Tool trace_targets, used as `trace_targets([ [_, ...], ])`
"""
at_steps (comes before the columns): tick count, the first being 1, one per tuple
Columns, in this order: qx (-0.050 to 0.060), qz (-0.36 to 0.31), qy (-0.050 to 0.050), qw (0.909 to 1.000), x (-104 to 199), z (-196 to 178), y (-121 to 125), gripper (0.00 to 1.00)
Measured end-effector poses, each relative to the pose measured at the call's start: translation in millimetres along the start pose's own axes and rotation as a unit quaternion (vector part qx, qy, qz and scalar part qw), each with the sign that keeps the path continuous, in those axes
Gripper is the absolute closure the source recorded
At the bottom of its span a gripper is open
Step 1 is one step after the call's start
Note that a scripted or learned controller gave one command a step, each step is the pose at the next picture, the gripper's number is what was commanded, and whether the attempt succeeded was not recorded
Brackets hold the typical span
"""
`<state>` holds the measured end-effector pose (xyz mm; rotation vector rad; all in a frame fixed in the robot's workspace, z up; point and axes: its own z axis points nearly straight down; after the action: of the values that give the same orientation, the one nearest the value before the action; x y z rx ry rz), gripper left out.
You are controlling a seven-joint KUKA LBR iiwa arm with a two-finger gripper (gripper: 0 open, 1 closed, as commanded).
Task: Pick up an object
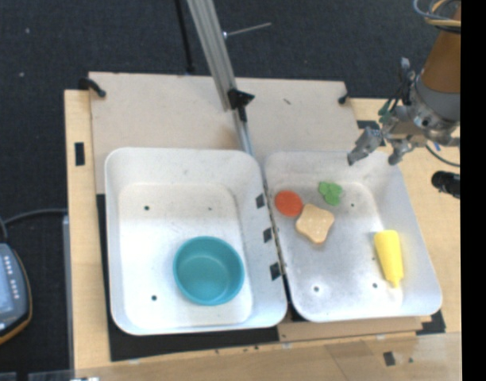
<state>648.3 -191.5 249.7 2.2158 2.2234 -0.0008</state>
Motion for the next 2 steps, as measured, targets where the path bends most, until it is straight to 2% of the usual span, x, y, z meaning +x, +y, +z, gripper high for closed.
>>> trace_targets([
  [1, 0.0, 0.0, -0.001, 1.0, -1, 0, 0, 0.0],
  [2, 0.003, -0.001, 0.0, 1.0, 5, 59, 5, 0.0],
])
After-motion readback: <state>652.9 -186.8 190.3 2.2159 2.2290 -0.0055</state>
